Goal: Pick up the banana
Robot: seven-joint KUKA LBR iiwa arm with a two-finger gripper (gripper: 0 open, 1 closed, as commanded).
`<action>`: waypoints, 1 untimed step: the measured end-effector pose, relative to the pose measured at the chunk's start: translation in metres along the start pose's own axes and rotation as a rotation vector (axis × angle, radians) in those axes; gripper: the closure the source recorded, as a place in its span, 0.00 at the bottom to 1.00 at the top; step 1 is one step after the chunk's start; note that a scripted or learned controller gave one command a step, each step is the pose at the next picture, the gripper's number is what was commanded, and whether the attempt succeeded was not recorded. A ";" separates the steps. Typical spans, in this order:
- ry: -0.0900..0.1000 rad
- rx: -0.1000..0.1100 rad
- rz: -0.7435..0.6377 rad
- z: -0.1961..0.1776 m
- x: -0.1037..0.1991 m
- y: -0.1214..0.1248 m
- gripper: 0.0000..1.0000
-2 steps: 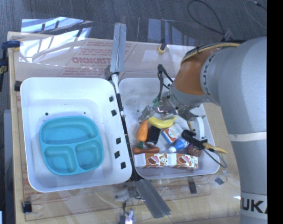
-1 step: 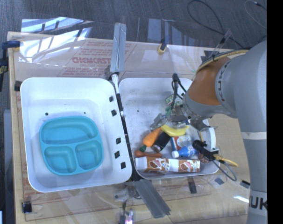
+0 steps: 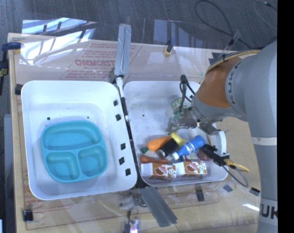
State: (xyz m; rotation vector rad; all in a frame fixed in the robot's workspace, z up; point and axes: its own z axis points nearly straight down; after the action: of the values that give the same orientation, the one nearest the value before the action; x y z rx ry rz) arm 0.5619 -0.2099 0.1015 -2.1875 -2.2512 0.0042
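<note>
over right bin, arm reaches down; gripper sits low, near cluster at bin's front wall. finger state: cannot tell, wrist blocks it. banana not clearly identified; yellow piece beside orange carrot-like item and blue bottle likely it. snack box lies against front wall. left of right bin, blue tray untouched. advice: approach yellow piece from above, avoid nudging bottle, close only once centred.

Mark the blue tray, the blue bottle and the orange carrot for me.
blue tray point(image 3: 74, 150): camera view, the ridge between its compartments.
blue bottle point(image 3: 191, 145): camera view, middle of its body.
orange carrot point(image 3: 158, 142): camera view, middle of its orange body.
</note>
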 end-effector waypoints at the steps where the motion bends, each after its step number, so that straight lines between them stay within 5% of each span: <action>1: 0.002 0.001 0.425 0.001 0.031 0.000 1.00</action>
State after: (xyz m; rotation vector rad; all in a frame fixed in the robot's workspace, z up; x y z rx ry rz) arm 0.5610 -0.1785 0.1002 -2.6117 -1.7383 0.0041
